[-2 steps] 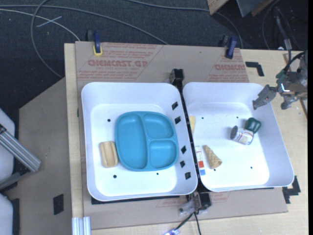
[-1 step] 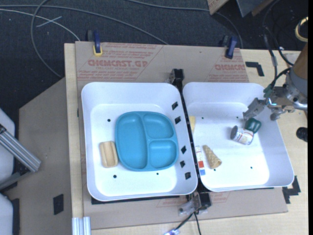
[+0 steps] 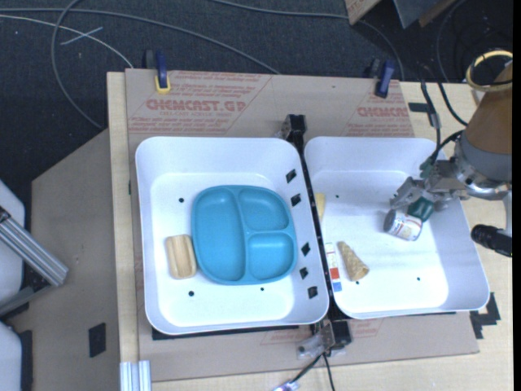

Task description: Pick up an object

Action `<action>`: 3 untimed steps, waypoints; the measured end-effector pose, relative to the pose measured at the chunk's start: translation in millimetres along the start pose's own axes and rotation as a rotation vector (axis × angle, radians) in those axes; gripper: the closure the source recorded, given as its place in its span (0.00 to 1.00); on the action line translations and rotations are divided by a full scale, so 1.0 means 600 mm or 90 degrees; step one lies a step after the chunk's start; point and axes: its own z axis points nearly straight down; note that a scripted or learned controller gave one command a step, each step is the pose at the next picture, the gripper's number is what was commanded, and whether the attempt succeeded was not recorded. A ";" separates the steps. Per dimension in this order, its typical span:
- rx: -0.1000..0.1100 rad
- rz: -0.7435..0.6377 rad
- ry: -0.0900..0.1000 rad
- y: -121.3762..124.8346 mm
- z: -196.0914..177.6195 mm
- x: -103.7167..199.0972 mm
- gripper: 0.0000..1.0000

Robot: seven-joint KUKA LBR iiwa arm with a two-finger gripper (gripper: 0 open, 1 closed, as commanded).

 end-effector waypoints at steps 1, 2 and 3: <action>-0.001 -0.001 -0.001 0.009 0.071 0.006 0.00; -0.004 0.000 -0.001 0.010 0.050 0.006 1.00; -0.007 -0.001 -0.002 0.012 -0.055 0.015 1.00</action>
